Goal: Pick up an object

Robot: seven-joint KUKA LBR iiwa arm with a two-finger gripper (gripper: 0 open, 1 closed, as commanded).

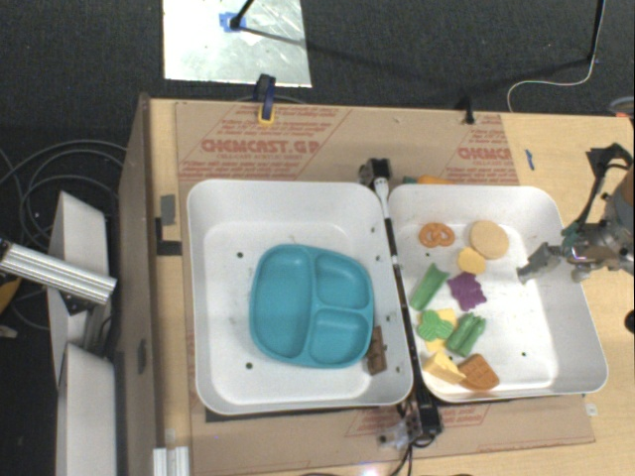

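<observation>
Dark floor all around; brown tabletop (pixel 298 132) stamped with red lettering, carrying two shallow white bins side by side. Left bin (pixel 223 216): one teal divided plate (pixel 311 305) lying flat near centre, three compartments showing; small brown piece (pixel 377 350) just beside the plate's lower right corner, against the wall shared by the bins. Right bin (pixel 556 350): cluster of toy food in the left half. Noted from top down: brown pretzel (pixel 436 234), round tan cookie (pixel 488 239), yellow piece (pixel 472 261) just below the cookie, long green vegetable (pixel 430 288), purple grape bunch (pixel 465 290), light green piece (pixel 433 325), dark green vegetable (pixel 464 333), pale yellow wedge (pixel 444 368), orange waffle-textured piece (pixel 479 373) touching that wedge. Gripper (pixel 541 263) over the right part of the right bin, reaching in from the right edge, well apart from the toy food. Nothing seen between the fingers; open or closed cannot be told at this sharpness. Shiny sheet (pixel 236 30) on the floor beyond the tabletop.
</observation>
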